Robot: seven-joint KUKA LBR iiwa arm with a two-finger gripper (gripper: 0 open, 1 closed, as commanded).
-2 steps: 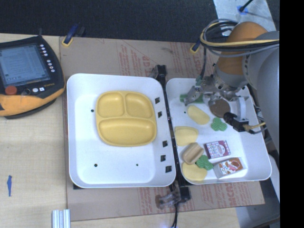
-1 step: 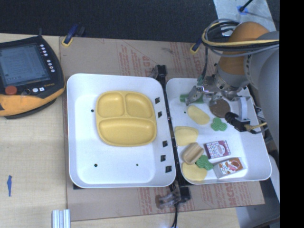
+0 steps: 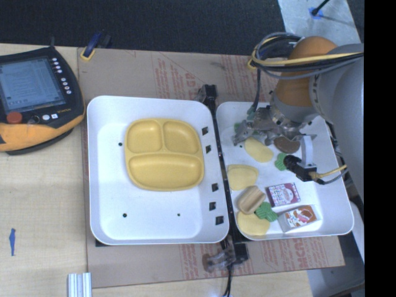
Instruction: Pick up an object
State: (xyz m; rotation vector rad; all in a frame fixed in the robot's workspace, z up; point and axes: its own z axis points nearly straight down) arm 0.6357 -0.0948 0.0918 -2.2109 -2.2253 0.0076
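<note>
- Camera view, looking down at a slant: a grey arm with an orange band reaches in from the right and hangs over the far end of the right bin.
- Its gripper sits low above the bin's far left corner; whether it is spread or pressed together cannot be told from this angle, and nothing can be made out in its grasp.
- Just beneath it lies a pale yellow piece, with a brown round item and a small green piece close beside.
- Nearer the camera, another yellow piece, a tan bun-shaped item, a green leafy piece and a third yellow piece cluster along the bin's left side.
- Two small printed packets lie to their right.
- A yellow three-compartment tray rests in the left bin.
- A handheld control pendant lies on the bench at far left.
</note>
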